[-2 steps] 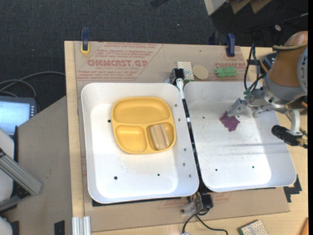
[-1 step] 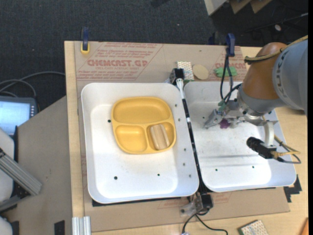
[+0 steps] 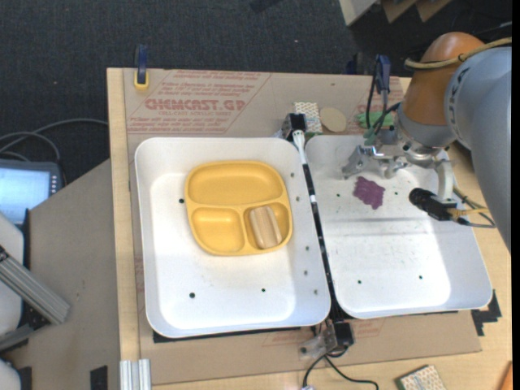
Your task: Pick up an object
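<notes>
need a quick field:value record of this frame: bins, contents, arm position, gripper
left bin: holds a yellow divided plate
plate contents: a tan block lying in the plate's lower right compartment; other compartments bare
right bin: a purple object lying on the floor near the far end
arm: reaches in from the right, wrist over the right bin's far edge
gripper: low, just beyond the purple object, nothing seen held
gripper state: cannot tell from this view
task status: nothing lifted yet
</notes>
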Controlling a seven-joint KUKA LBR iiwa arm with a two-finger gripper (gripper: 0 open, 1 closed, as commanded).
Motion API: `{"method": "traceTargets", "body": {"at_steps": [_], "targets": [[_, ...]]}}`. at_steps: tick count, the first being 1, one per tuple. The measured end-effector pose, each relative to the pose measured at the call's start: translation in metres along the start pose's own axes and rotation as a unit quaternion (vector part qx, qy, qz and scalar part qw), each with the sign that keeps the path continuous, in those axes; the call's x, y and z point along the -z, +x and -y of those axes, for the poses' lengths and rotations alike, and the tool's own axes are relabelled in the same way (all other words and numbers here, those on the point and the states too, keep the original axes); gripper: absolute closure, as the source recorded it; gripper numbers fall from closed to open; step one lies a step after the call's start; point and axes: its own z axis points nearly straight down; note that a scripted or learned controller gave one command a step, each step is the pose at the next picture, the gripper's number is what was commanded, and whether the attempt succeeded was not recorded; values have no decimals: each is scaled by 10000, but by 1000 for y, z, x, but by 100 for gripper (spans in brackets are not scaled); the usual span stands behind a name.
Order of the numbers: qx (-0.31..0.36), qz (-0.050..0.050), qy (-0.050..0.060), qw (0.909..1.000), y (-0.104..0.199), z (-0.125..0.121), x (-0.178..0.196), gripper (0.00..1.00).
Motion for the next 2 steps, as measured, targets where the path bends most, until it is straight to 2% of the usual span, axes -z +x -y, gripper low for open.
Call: {"method": "traceTargets", "body": {"at_steps": [1,2], "targets": [[11,-34,50,10000,-70,-7,0,0],[26,-36,51,10000,13,-9,-1,0]]}}
